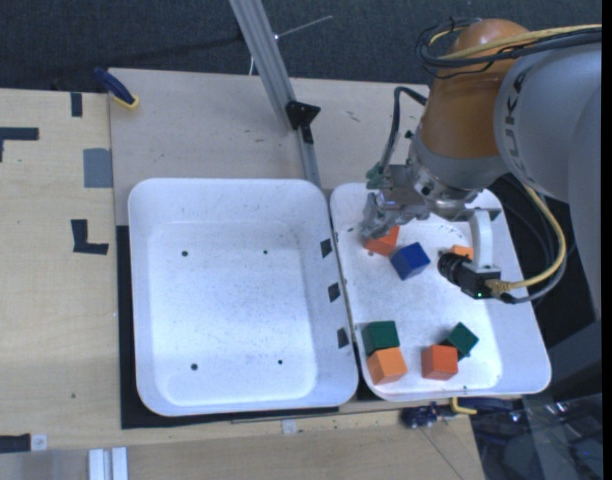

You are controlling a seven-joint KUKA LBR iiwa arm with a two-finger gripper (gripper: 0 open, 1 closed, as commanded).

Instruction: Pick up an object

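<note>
Nearest the camera, along the front of the right bin (516, 373), we logged four blocks: a green block (381, 334) touching an orange block (388, 365) in front of it, a second orange block (439, 361), and a small green block (463, 338) just beside that one. Further back lay a blue block (410, 260) and a third orange block (383, 241). The gripper (378, 230) stood over the third orange block, near the bin's left wall; we judged this the likely target, since the arm had been set directly above it. Whether the hand was spread or pinching, we could not tell. The left bin (146, 268) held no blocks we could see.
</note>
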